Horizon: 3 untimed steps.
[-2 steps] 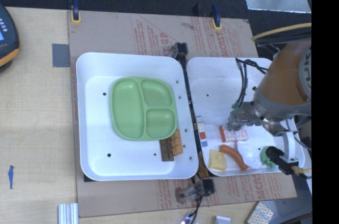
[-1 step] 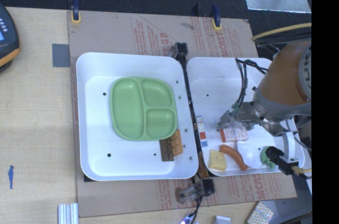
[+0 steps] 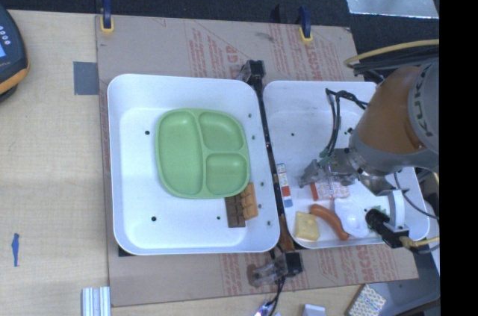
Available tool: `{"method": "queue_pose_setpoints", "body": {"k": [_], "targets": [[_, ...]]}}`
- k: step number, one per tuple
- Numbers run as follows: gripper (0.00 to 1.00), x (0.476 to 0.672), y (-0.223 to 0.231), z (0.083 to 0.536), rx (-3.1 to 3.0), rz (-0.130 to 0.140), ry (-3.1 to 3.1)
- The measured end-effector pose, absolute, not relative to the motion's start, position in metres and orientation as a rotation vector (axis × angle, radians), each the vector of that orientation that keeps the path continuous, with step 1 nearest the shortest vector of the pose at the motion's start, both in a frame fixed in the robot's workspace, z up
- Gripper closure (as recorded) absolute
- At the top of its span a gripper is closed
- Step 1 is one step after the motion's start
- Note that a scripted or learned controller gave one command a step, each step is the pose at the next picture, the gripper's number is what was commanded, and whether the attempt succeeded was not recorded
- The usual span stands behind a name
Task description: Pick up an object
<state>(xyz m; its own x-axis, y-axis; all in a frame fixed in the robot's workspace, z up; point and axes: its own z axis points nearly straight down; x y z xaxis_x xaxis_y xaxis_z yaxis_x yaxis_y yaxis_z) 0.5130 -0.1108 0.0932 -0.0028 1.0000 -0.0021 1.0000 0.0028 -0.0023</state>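
White plastic bins, two of them, sit side by side on the surface, and we find the arm [image 3: 396, 116] lowered over the right bin [image 3: 299, 101], its pincer [image 3: 323, 171] down among the clutter near that bin's front edge. Whether the pincer is spread or pressed together we cannot tell from this slant, and we see nothing plainly held in it. We judge the step in hand to be the approach to a grasp: the pincer hovers just behind a red-and-white packet [image 3: 330, 191], with a sausage-shaped toy [image 3: 330, 221], a yellow block [image 3: 306, 225] and a white rounded piece [image 3: 353, 221] near the front edge beside it. The next move, in our view, calls for settling on one of these four and coming straight down, since they lie close together and a neighbour could be nudged. The left bin [image 3: 123, 158] holds one green divided plate [image 3: 202, 152] at its middle and one brown block [image 3: 241, 207] touching the plate's front right corner. One blue clamp [image 3: 107, 12] shows at the back left of the cardboard base, one more at the back right.
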Motion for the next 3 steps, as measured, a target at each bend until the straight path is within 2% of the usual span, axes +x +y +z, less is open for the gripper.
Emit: {"method": "queue_pose_setpoints", "body": {"k": [1,2,3], "targets": [[1.00,0.517,-0.109,0.107,-2.217,-0.009,-2.233],[1.00,0.511,-0.173,0.190,-2.228,0.000,-2.225],[1.00,0.498,-0.126,0.179,-2.212,0.004,-2.225]]}}
